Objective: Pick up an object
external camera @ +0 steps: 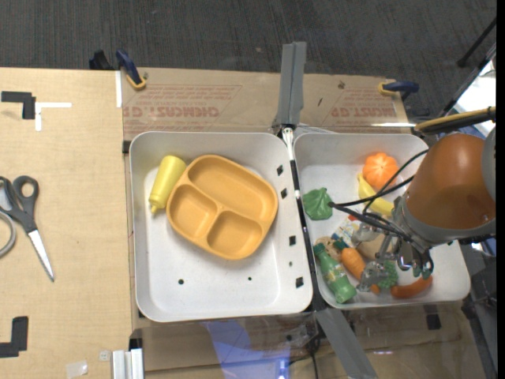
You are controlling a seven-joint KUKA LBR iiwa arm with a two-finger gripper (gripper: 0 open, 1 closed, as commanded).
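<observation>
My gripper (388, 264) is low in the right bin (450, 290), in among a heap of toy food, with the orange-banded wrist (451, 184) above it. Around it lie an orange carrot-like piece (353, 262), a green bottle-shaped piece (333, 275) and a red chili-shaped piece (410, 289). Further back in that bin sit an orange fruit (380, 167), a yellow piece (375, 201) and a green leafy lump (317, 204). Cables and the wrist hide much of the gripper, and I cannot make out anything held in it.
The left bin (158, 290) holds a yellow divided plate (221, 206) and a yellow bottle (166, 181) at its back left. Scissors (28, 219) lie on the wooden bench to the left. A grey bar (290, 85) stands behind where the bins meet.
</observation>
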